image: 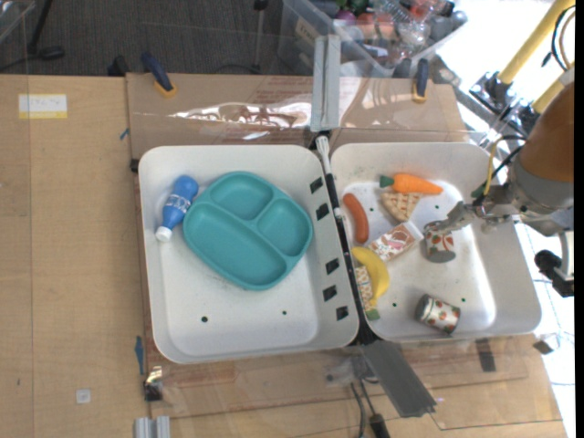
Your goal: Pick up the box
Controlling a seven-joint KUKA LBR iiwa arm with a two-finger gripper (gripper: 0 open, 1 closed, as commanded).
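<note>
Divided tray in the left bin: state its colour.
Teal, seen in the camera view: divided tray.

Left bin: teal divided plate, blue bottle beside it.
Right bin: box, carrot, sausage, banana, can.
Tool: low over right bin, near the box.

left bin: left of the box, holding tray and bottle
carrot: behind the box
banana: before the box, slightly left
sausage: left of the box
can: before the box, rightward
</note>
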